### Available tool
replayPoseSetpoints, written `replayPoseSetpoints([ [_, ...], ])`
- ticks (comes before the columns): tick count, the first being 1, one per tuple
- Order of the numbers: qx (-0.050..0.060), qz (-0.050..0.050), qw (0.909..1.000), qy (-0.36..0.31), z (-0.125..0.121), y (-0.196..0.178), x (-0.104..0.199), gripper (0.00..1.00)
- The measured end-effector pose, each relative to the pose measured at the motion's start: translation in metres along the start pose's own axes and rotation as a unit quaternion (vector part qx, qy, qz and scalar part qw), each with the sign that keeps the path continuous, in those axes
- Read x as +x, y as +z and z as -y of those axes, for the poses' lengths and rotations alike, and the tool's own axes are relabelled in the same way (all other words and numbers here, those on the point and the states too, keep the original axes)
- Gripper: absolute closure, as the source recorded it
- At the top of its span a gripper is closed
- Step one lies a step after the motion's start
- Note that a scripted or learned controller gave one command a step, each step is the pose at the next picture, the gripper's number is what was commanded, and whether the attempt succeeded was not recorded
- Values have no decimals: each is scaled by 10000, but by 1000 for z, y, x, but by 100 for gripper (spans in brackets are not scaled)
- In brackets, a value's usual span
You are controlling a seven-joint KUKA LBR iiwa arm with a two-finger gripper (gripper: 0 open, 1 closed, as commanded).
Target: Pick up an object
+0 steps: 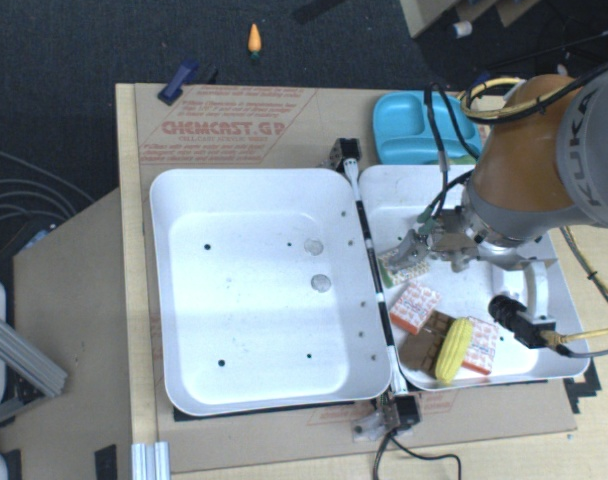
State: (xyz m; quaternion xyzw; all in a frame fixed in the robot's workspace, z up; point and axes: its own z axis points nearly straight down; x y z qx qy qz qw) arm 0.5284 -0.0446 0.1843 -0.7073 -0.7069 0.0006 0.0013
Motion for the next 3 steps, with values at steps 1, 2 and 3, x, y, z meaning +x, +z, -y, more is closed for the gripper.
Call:
replayPoseSetpoints([
  [1, -8, -1, 10000, 4, 0, -10, 0, 100],
  [2, -8, -1, 10000, 4, 0, -10, 0, 0],
  [3, -13, 9, 10000, 3, -44, 48, -69, 0],
])
